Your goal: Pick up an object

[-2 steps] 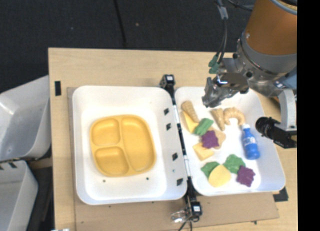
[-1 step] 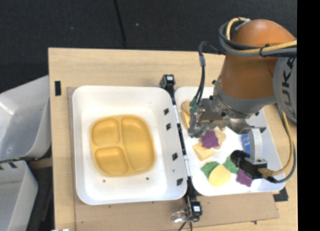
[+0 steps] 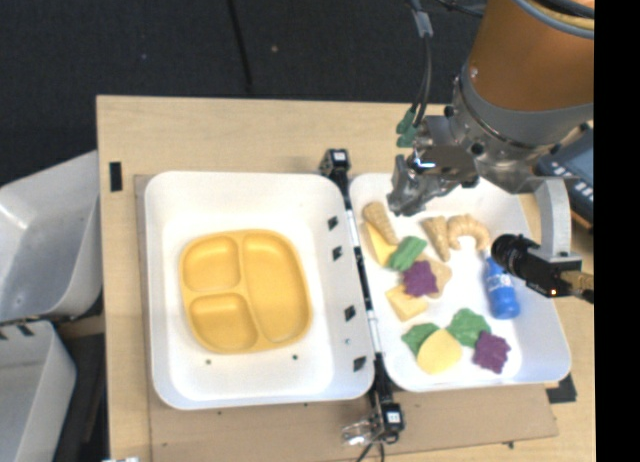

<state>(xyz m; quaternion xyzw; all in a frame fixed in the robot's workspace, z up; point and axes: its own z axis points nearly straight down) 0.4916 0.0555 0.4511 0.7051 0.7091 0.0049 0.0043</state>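
While the arm (image 3: pixel 530 40) is reaching in from your right, the gripper (image 3: pixel 412 193) is hanging over the back left corner of the right bin (image 3: pixel 540 345); you can't tell from this angle whether the fingers are open or closed, and nothing is showing between them.

Candidates are all sitting in the right bin: a tan ridged cone (image 3: pixel 376 218) just below the fingers, a yellow wedge (image 3: pixel 381 246) beside it, a green leafy piece (image 3: pixel 407 252), a purple grape cluster (image 3: pixel 421 278), a tan curled piece (image 3: pixel 463 231), a blue bottle (image 3: pixel 502 290), and near the front a yellow round piece (image 3: pixel 439 352), another green piece (image 3: pixel 467 326) and a second purple cluster (image 3: pixel 491 351). They're crowding each other, several touching.

Room: you're getting open white floor along the right bin's far-right and front-right edge. The left bin (image 3: pixel 160 350) is carrying a yellow divided plate (image 3: pixel 243 289) mid-floor, with clear margin all round. Both bins are sitting side by side on the surface (image 3: pixel 200 120), inner walls nearly touching.
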